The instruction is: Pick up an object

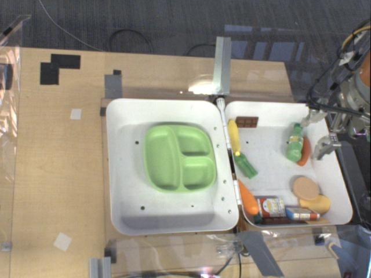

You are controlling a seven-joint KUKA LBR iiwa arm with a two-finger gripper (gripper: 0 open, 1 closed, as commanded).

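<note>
Nearest the lens, a small jar (pixel 271 206) and a tube (pixel 301 215) lie along the right bin's (pixel 264 133) front wall. Behind them, the green bottle (pixel 295 143) looks light, hard and slick; grip across its body. At the bin's right rim, the end effector (pixel 322 133) hangs released, grasping nothing.

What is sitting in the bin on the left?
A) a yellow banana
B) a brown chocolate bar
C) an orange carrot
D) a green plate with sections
D: the green plate with sections lies in the middle of the left bin, while the banana, chocolate bar and carrot are all in the right bin.
</note>
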